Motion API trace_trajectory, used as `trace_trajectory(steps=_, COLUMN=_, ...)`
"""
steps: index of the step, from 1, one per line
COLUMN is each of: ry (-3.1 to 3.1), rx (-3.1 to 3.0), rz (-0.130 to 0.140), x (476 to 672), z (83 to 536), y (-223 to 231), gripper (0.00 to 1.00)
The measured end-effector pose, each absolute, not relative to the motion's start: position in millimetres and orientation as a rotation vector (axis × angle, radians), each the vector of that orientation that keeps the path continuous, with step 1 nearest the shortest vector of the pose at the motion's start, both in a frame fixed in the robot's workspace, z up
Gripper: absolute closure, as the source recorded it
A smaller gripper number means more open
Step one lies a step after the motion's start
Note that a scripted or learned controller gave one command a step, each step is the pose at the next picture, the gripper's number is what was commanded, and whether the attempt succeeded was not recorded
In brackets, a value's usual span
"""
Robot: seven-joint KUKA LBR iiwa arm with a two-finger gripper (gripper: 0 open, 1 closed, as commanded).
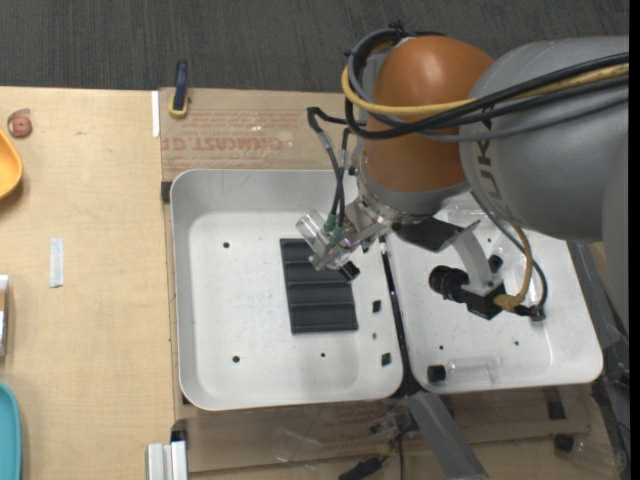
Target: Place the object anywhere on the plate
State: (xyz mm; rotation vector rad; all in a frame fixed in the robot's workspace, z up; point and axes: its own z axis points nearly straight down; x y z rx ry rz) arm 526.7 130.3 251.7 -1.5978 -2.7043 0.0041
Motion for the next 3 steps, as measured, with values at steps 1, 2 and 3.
trace_trajectory(steps=1, ry=-2.946, rx=-1.093, rz=0.002, x=548.0, z=260, y=147, gripper=1.0)
trace_trajectory(steps=2, ry=-3.091, rx=-0.554, rz=0.002, x=496.8, z=259, y=168, gripper=1.0)
trace_trajectory(steps=3, ry=-3.1, rx=-0.508, rz=0.001, x=525.2, z=265, y=194, gripper=1.0)
